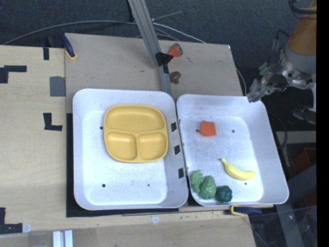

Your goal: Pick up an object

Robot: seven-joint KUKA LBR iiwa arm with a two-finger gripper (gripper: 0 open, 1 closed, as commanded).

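The gripper (pixel 255 93), its grasp impossible to judge, hovers at the right bin's (pixel 267 133) far corner, while below-left the banana (pixel 237 171) lies diagonally, stem toward it.

You've got four pickable things, all in the right bin (pixel 267 138). Orange block (pixel 207 128): flat, upper-left area, well apart from the rest. Banana (pixel 237 171): yellow, lying on its side toward the lower right, stem end pointing up-left. Green lump (pixel 203 184): bumpy, light green, at the lower-left corner against the bin wall. Teal lump (pixel 223 194): darker, smaller, just beside the green one on its right, near the front wall.
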